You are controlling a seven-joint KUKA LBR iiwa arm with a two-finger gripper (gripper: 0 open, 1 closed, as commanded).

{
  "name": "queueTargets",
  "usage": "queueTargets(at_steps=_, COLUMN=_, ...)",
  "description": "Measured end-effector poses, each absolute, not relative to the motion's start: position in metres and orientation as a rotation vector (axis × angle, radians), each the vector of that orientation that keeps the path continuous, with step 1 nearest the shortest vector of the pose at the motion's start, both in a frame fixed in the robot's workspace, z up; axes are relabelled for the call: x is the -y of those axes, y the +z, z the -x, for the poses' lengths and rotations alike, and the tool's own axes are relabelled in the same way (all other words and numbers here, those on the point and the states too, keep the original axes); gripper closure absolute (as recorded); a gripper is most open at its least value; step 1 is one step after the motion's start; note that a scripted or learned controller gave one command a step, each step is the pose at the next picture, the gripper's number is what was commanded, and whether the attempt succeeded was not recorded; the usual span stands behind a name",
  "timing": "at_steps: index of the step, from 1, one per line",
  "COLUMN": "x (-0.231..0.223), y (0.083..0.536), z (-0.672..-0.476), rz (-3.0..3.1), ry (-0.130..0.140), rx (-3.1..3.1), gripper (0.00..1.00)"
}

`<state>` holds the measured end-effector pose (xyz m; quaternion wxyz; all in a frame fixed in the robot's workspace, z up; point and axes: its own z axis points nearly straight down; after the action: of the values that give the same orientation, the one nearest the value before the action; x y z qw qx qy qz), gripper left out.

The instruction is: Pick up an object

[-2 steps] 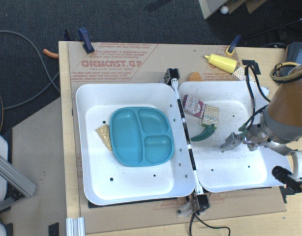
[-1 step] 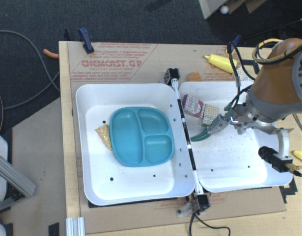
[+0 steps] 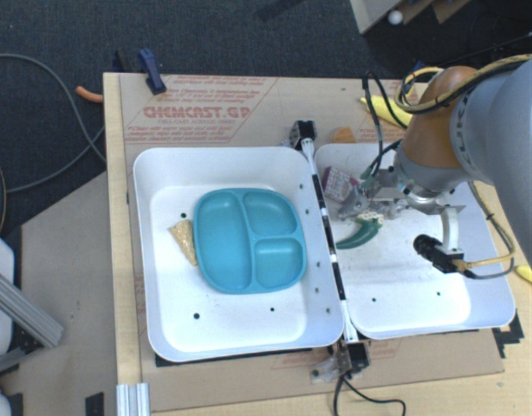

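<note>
My gripper reaches down into the right bin near its left wall. Just below it lies a curved green object, touching or nearly touching the gripper's tip. A small clear packet with pink print lies at the bin's back left, beside the gripper. In the left bin rests a blue divided plate, with a tan crumbly piece sticking out from under its left edge. The arm's wrist hides part of the right bin's back.
The grey arm with its orange band comes in from the right over the right bin. A black connector and yellow cable hang off the wrist above the bin floor. A divider rail runs between the bins.
</note>
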<state>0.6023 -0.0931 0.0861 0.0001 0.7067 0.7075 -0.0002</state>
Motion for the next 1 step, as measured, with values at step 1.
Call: queueTargets(at_steps=1, x=0.0952, y=0.0846, z=-0.5941, rz=-2.223, ry=-0.002, rx=-2.223, gripper=0.0)
